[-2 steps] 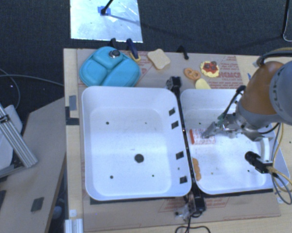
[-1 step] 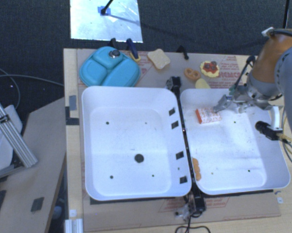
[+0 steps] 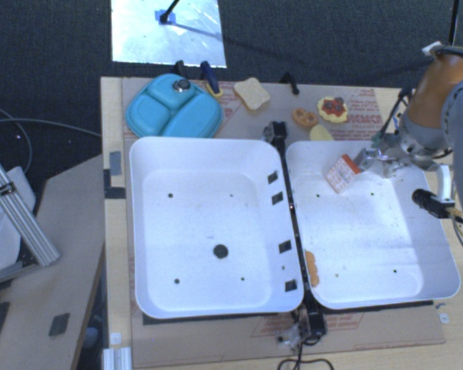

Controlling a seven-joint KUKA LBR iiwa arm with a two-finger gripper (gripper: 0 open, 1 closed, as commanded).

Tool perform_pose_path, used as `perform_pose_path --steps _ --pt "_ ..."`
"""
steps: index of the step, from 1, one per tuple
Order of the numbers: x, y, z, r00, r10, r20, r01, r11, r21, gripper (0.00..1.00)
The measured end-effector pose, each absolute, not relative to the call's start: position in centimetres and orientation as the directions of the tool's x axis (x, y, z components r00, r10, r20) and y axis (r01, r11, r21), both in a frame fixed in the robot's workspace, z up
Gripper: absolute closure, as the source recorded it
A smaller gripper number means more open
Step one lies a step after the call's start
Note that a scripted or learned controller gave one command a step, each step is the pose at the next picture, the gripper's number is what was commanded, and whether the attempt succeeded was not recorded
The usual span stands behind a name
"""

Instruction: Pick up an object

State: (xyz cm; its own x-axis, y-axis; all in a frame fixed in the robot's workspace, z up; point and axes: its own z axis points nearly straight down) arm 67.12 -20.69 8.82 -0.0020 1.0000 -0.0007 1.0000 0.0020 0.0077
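Observation:
A small orange-and-white box (image 3: 340, 174) lies tilted at the back of the right bin (image 3: 385, 284), close to its rear wall. My gripper (image 3: 365, 160) is at the box's upper right corner and seems to touch it. The view is too small to show whether the box is gripped. The grey arm with its orange band (image 3: 441, 83) reaches in from the right. A thin orange piece (image 3: 311, 268) rests against the right bin's left wall. A small dark round object (image 3: 220, 250) sits on the floor of the left bin (image 3: 162, 284).
Behind the bins lie a blue divided plate (image 3: 173, 108), a toast slice (image 3: 252, 93), an orange toy food (image 3: 304, 116), a round tart (image 3: 333, 108) and a yellow piece (image 3: 320, 134). A black ridge with clips (image 3: 283, 199) separates the bins.

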Motion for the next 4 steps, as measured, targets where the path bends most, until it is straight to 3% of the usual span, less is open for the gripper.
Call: perform_pose_path --steps 1,2,3,4 --pt "67.0 -10.7 8.5 -0.010 1.000 0.001 1.000 0.010 0.003 0.00" --pt "56.1 -11.4 8.8 0.001 1.000 -0.002 1.000 -0.001 0.009 0.00" --pt "60.8 -8.9 8.6 -0.006 1.000 -0.002 1.000 0.006 0.008 0.00" --pt "67.3 -10.6 17.2 -0.006 1.000 -0.004 1.000 0.006 0.017 0.00"
